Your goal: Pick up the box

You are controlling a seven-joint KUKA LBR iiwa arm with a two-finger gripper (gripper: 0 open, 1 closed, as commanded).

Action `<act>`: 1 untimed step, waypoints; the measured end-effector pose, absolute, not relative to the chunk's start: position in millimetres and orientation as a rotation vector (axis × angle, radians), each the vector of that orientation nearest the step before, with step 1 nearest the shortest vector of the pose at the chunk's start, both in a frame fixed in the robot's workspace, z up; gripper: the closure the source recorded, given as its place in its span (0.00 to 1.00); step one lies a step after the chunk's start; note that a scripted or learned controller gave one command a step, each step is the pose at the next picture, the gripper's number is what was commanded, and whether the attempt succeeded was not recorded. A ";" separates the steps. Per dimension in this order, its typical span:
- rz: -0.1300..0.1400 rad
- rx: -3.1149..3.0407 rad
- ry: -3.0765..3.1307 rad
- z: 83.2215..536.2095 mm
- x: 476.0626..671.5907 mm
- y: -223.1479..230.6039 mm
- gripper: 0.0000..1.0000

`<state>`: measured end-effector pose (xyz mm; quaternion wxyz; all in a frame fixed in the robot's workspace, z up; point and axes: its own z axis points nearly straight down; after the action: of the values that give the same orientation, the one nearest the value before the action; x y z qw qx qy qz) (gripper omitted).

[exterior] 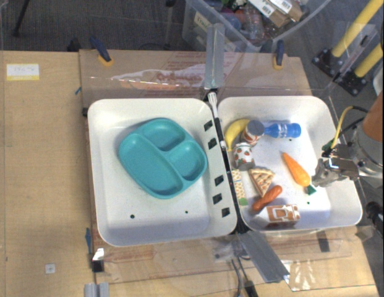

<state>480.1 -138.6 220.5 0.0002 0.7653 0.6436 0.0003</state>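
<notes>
The box is a small orange and white carton lying flat near the front edge of the right bin. My gripper hangs over the right side of that bin, just right of the orange carrot. It is behind and to the right of the box, well apart from it. Nothing shows in its grasp.
Around the box lie a red sausage, a pizza slice, a small can, a banana and a blue bottle. The left bin holds a teal divided plate. A ridge splits the bins.
</notes>
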 end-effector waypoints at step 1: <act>0.003 1.657 2.664 113.0 480.1 -136.7 1.00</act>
<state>480.1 -136.7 113.0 0.0022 0.5281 0.8492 0.0009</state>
